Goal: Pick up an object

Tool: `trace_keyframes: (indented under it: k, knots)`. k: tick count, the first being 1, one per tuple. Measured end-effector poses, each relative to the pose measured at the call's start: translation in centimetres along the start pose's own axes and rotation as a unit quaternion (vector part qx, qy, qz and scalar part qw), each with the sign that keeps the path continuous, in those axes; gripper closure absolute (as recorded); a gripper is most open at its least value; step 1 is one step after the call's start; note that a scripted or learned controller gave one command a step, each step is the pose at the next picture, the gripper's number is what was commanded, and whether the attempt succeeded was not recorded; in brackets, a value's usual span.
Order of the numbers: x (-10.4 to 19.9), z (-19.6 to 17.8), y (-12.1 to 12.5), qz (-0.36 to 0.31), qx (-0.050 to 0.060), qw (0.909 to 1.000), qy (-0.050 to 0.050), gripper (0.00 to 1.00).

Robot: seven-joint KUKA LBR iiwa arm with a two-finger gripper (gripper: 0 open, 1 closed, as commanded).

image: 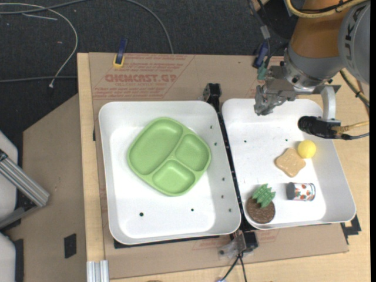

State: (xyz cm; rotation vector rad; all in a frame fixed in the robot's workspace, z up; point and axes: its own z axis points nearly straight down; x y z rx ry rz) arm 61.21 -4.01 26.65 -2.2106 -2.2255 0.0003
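Gripper [267,103]: hangs over the far end of the right bin [252,151], near its far-left corner; open or closed, cannot tell; nothing seen held in it.
Arm [320,34]: comes in from the right, orange band above the wrist.
Ball [306,150]: yellow, on the right bin's floor, nearest of the objects to the gripper yet apart from it; touching or just beside the toast, hard to say which.
Toast [290,163]: tan, lying flat, between ball and can.
Can [301,191]: small, white with red marks, on its side, near the toast.
Plant [261,204]: green leaves in a brown pot, upright, at the near rim of the right bin, just left of the can.
Plate [169,155]: green, three compartments, mid left bin [117,204], well apart from the gripper.
Done: nothing lifted, as far as shown; ball, toast, can and plant all rest in the bin.
Left: by judgement, nearly the whole pick, namely settling on one object, coming down on it, closing, raising it clear.
Writing: "CHEMCAST GP" in red on the cardboard [141,78] beyond the left bin; smaller red print beside it too fine to read.
Can label: red pattern, no legible words.
Arm lettering: large dark letters at the right edge, cut off.
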Motion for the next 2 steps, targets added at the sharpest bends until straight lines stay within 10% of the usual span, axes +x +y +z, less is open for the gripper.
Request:
trace_keyframes:
  k: [2]
  knots:
    - [9.8,2.1,-1.0,0.001,0.000,1.0000,-0.001,1.00]
